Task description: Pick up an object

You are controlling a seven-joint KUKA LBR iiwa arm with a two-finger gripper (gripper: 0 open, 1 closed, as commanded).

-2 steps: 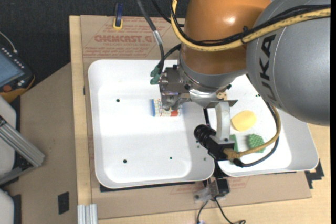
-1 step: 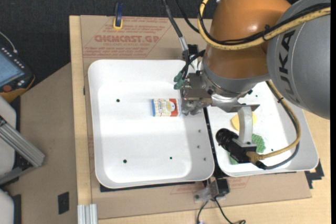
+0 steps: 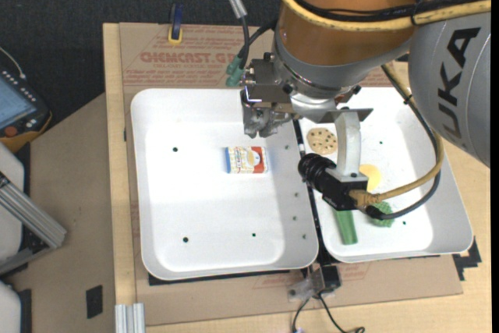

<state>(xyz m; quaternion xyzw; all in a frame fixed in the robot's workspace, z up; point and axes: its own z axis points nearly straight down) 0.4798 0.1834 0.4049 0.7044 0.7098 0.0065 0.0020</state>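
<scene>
A small blue, white and red packet lies flat in the left bin, right of its middle. My gripper hangs under the orange wrist, just beyond the packet and slightly to its right, near the wall between the bins. Nothing shows beneath it but white bin floor. In the right bin lie a round speckled cookie, a yellow piece and a green cylinder; the arm's hardware partly hides them.
A black fitting with a tan cable and a green connector hangs over the right bin. Both bins rest on a cardboard sheet. The arm's large body covers the far right of the scene.
</scene>
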